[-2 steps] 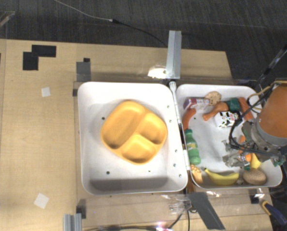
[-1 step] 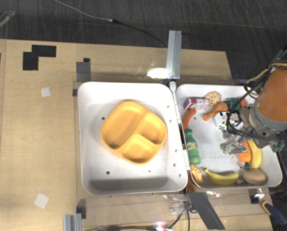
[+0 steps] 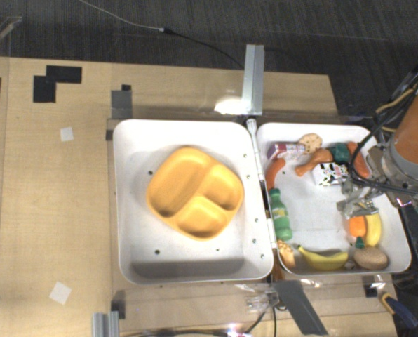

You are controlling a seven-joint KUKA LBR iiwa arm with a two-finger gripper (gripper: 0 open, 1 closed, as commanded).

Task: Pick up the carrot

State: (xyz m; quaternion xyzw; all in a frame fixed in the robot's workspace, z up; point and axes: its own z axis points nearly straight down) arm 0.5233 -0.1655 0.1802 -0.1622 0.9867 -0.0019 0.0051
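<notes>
The carrot (image 3: 355, 225), a short orange piece with a green top towards the front, lies in the right bin (image 3: 307, 209) near its right wall, against a yellow toy (image 3: 372, 229). My gripper (image 3: 354, 201) hangs just behind and above the carrot, below the grey wrist and the orange band (image 3: 414, 125). Nothing shows as being held in it. The wrist hides part of the bin's right side.
The right bin also holds a drumstick (image 3: 311, 162), a cookie (image 3: 309, 142), a red sausage (image 3: 271, 172), a green bottle (image 3: 280, 217), a banana (image 3: 322, 259), a potato (image 3: 370, 258), a black-and-white box (image 3: 328, 175) and an orange-and-green toy (image 3: 351, 156). A yellow divided plate (image 3: 195, 192) sits in the left bin (image 3: 135, 244).
</notes>
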